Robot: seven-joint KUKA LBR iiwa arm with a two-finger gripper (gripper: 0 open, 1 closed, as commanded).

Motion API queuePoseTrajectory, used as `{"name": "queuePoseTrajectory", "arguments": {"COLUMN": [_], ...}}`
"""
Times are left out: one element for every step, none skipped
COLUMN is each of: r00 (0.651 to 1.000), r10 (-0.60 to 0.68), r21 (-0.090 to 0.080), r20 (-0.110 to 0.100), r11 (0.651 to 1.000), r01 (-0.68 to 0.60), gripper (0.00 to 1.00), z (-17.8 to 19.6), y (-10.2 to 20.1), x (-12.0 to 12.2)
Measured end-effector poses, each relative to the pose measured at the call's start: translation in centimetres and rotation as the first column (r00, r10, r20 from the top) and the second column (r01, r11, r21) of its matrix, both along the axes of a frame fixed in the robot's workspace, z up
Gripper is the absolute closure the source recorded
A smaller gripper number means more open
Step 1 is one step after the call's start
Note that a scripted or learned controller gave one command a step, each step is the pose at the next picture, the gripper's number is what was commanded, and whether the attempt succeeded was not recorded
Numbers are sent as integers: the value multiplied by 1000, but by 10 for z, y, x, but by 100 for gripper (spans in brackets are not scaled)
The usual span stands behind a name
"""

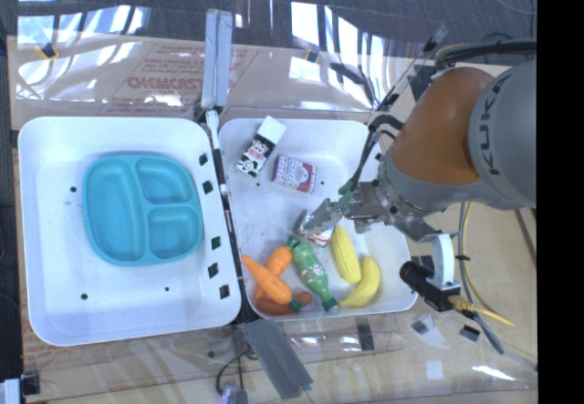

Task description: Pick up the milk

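The milk (256, 150) is a small white carton with black cow spots. It lies on its side near the back left corner of the right bin (394, 302). My gripper (318, 223) hangs low over the middle of that bin, to the right of and nearer than the milk, and well apart from it. It sits just above the green bottle (313, 273) and beside the corn (345, 253). The grey arm with its orange band (438, 133) reaches in from the right.
A red and white box (294, 173) lies between the milk and the gripper. Carrots (267, 273) and a banana (367, 282) crowd the bin's near side. The left bin (46, 238) holds a blue divided plate (143, 207).
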State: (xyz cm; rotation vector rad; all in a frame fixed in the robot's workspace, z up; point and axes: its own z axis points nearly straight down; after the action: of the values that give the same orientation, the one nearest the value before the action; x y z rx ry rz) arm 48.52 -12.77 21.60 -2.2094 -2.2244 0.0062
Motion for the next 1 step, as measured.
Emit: {"name": "queuePoseTrajectory", "arguments": {"r00": [993], "r10": [116], "r21": [1], "r20": [0], "r11": [993], "r01": [-116], "gripper": [0], "z": [-83], "y": [-9], "x": [49]}}
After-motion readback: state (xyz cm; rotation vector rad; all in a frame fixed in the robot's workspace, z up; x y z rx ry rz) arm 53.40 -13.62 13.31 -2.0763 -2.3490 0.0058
